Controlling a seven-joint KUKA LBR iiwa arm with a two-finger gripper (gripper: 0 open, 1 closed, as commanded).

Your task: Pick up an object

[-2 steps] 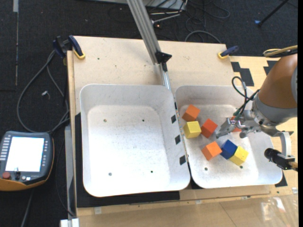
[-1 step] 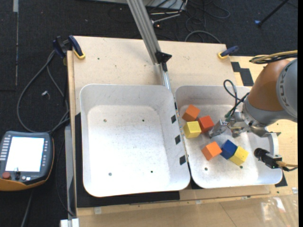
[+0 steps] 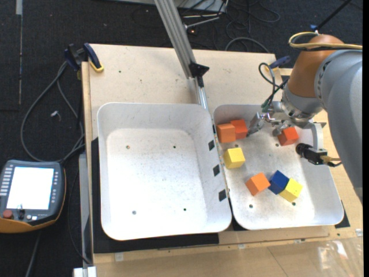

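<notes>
Landmark: right bin [image 3: 323, 209]. All places given relative to it.

Near end of the right bin: yellow cube [image 3: 292, 190], blue cube [image 3: 279, 181] and orange cube [image 3: 258, 183] bunched together, blue touching yellow, orange just beside blue. Untouched.

Middle, toward the wall shared with the left bin [image 3: 115, 154]: second yellow cube [image 3: 234, 157], alone, clear on all sides.

Far end: an orange block [image 3: 226, 132] with a red-orange block [image 3: 240, 127] touching it, against the far-left corner. A red-orange cube [image 3: 287, 135] sits just under the wrist, on the arm's side.

Gripper [image 3: 262, 120] is low over the far end, between the corner pair and the red-orange cube. Finger spread too small and cluttered to read; cannot tell how far open, and no object visibly between them.

Risks, as judged:
- Target is probably one of the far-end pieces. The touching pair could be nudged or jammed into the corner, since the wall leaves little room for a finger.
- Closing on an edge could squirt a cube sideways.
- The cable and black fitting [image 3: 311, 153] hanging off the wrist may drag the red-orange cube.
</notes>
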